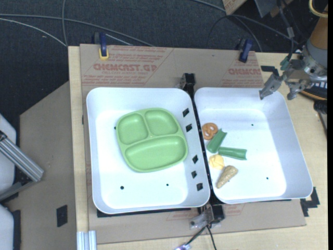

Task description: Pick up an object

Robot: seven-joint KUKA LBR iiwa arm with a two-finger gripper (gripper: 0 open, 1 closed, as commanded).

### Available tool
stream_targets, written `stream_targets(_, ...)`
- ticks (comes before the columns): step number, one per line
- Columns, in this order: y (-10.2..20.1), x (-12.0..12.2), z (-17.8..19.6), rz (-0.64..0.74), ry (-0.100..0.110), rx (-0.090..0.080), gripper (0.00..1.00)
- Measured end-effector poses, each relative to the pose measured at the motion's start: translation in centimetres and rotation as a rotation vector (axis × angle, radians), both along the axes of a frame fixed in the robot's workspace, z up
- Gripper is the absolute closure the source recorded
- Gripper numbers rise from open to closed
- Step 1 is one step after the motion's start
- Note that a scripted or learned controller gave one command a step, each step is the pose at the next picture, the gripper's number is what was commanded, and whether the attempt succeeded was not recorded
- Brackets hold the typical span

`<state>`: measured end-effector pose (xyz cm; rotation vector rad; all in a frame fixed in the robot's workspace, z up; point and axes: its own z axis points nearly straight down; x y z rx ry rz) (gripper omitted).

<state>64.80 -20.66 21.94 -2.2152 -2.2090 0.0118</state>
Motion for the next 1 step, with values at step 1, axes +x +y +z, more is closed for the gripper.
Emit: stream_targets(1, 0.06, 0.31, 0.91, 0.003, -0.015, -0.004, 0.00)
